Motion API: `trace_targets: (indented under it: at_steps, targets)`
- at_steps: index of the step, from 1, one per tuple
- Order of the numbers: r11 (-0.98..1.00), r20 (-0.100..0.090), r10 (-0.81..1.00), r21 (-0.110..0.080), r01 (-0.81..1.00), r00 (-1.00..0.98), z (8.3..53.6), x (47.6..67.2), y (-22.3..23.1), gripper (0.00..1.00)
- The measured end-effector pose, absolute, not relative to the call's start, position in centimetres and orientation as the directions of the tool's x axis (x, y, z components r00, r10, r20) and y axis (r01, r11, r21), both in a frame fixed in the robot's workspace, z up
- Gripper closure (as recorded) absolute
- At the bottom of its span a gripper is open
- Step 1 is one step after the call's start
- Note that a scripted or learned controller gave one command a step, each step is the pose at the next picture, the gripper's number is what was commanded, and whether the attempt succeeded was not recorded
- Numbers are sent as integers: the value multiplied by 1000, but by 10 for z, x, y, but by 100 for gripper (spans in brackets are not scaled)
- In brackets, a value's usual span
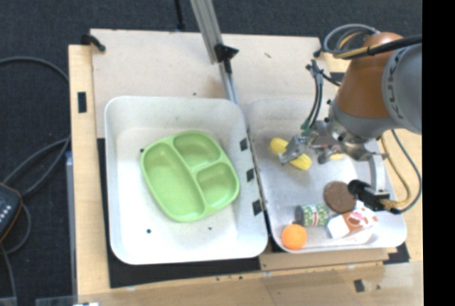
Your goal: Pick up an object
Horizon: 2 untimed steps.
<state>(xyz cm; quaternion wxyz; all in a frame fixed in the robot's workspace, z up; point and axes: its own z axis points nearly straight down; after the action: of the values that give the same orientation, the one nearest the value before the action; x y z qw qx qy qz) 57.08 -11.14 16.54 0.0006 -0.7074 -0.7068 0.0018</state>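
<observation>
Low in the right bin (pixel 274 119), pincer (pixel 293 153) sits at the yellow banana (pixel 290 153); cannot tell its state. Brown disc (pixel 340 196), can (pixel 311 215), orange (pixel 293 236) nearer the bin's front.

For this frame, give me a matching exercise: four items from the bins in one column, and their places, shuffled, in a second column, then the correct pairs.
Items:
1. green divided plate
2. orange ball
3. brown disc
4. yellow object

Places:
A. near front corner of the right bin, beside the small green can
B. at the gripper, upper left part of the right bin
C. middle of the left bin
D. right bin, just behind the white and red carton

Pairs: 1-C, 2-A, 3-D, 4-B
</observation>
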Motion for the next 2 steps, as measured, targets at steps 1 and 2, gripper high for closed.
trace_targets:
  at_steps: [1, 2]
  targets:
    - [-1, 0, 1000, -5, 1000, 1, 106, 567, -104, 0]
    - [-2, -1, 1000, -1, 1000, 2, 101, 567, -105, 0]
